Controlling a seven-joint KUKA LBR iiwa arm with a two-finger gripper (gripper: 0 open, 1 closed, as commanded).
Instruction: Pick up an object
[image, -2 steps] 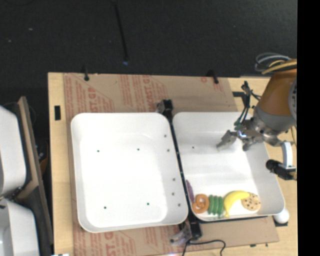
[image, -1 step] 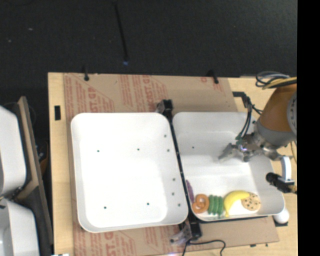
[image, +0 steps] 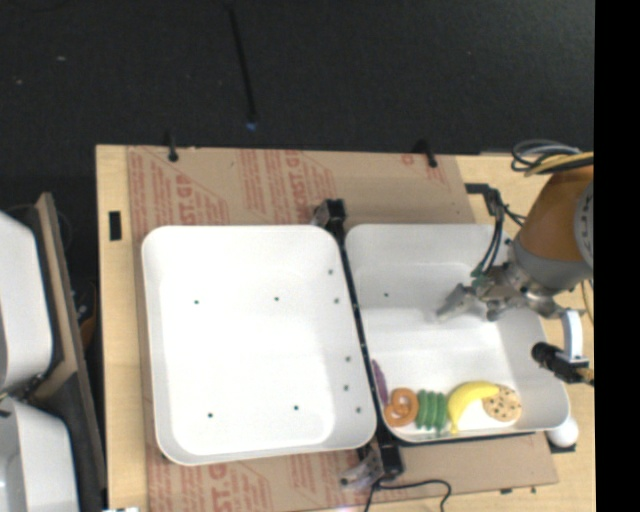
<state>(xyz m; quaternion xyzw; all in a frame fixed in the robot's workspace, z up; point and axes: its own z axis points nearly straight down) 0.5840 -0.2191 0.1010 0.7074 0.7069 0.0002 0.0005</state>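
Camera view is showing my gripper (image: 468, 303) hanging with fingers spread apart, clamping nothing, over the right bin (image: 420, 255); the objects (donut (image: 402, 406), green piece (image: 432, 410), banana (image: 470, 396), cookie (image: 501, 404)) are lying along its near wall.

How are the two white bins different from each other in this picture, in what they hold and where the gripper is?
The left bin shows only a bare white floor with small dark dots; the right bin has toy foods along its near edge: an orange ring, a green piece, a banana and a cookie. The gripper is above the right bin, not the left. Both are shallow, white and round-cornered.
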